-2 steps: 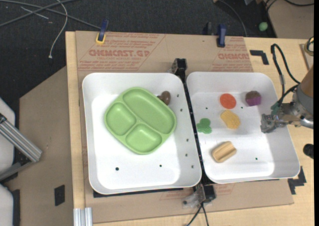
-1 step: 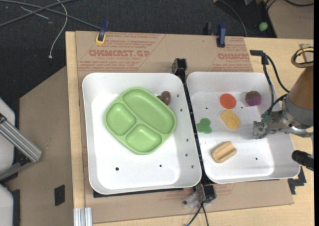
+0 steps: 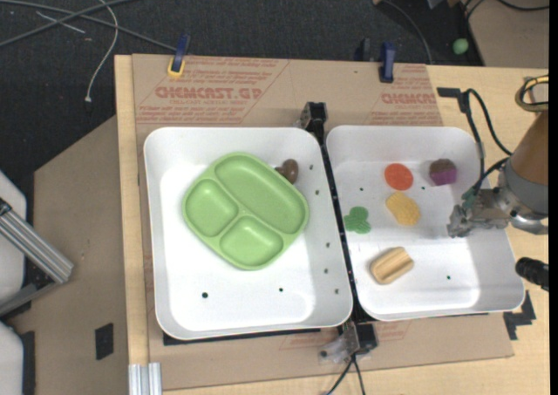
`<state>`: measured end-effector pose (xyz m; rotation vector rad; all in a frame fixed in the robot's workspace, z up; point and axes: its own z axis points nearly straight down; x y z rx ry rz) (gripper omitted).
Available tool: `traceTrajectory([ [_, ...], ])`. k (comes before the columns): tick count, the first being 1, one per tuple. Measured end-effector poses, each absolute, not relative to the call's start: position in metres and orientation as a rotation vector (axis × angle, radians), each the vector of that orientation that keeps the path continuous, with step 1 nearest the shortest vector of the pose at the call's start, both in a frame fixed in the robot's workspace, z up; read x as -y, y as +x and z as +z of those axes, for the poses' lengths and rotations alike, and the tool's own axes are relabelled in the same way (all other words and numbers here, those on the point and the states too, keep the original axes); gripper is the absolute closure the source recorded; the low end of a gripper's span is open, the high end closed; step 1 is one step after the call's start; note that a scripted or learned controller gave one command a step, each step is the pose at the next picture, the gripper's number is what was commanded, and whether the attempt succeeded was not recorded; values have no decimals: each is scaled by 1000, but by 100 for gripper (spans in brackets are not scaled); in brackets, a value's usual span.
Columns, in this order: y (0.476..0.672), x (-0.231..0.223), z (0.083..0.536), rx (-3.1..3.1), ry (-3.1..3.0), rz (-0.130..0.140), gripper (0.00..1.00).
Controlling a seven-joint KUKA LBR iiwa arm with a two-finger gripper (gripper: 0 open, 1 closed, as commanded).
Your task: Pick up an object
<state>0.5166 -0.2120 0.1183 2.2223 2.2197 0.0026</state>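
**Gripper low at the right bin's edge, food pieces spread to its left**

Starting at the left of the frame, we see the left bin (image 3: 166,210), a shallow white tray that carries a green divided plate (image 3: 246,210) with three compartments, lying at a slant near its middle. Just off the plate's upper right corner, close to the bin's right wall, sits a small brown round piece (image 3: 289,170); we cannot tell whether it touches the plate.

Moving across the divider, we come to the right bin (image 3: 418,297). At its left side lies a small green leafy piece (image 3: 357,221). Below and to the right of it, toward the lower middle of the bin, rests a tan bread-like roll (image 3: 391,264), lying at a slant. Above that we find a yellow ridged piece (image 3: 403,208), and just above it an orange-red round piece (image 3: 398,176); the two are near each other but apart. Further right, in the bin's upper right part, sits a purple piece (image 3: 443,172).

At the right side of the same bin we see the gripper (image 3: 459,221), reaching in from the frame's right edge, down over bare white floor. It stands clear of every piece, with the yellow one nearest to its left. We see nothing between its fingers, and we cannot tell how far apart they stand.
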Motion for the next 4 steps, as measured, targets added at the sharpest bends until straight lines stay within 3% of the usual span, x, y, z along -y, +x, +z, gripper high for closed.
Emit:
traceTrajectory([
  [3, 523, 220, 269, -2217, 2215, 4, 100],
  [4, 545, 169, 274, -2228, 2212, 5, 100],
])
